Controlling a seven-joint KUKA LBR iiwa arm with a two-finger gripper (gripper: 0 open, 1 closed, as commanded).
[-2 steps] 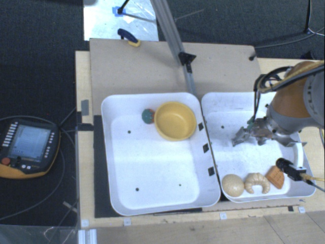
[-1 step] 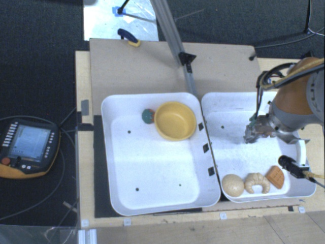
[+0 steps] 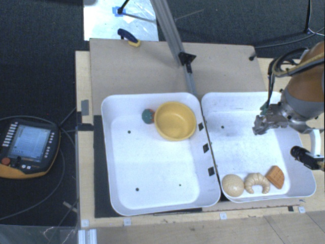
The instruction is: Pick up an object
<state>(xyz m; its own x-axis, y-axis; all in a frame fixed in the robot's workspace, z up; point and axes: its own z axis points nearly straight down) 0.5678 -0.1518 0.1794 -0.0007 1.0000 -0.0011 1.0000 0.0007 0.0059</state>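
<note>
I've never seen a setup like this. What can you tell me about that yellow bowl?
The yellow bowl is round, plain, smooth like plastic, upright with its opening upward and nothing visible inside. It sits near the back right of the left bin. A small dark teal ball lies against its left rim. The gripper is away over the right bin.

You are looking at a robotics lab. A teach pendant [image 3: 26, 147] with a lit screen lies on dark carpet [image 3: 40, 44] at nine o'clock, its cable trailing to the bench [image 3: 218, 65]. That bench is plain board carrying two white bins [image 3: 114, 187], with a tripod leg [image 3: 170, 29] slanting in from twelve o'clock and a grey-and-orange industrial arm [image 3: 304, 90] at three o'clock.
</note>
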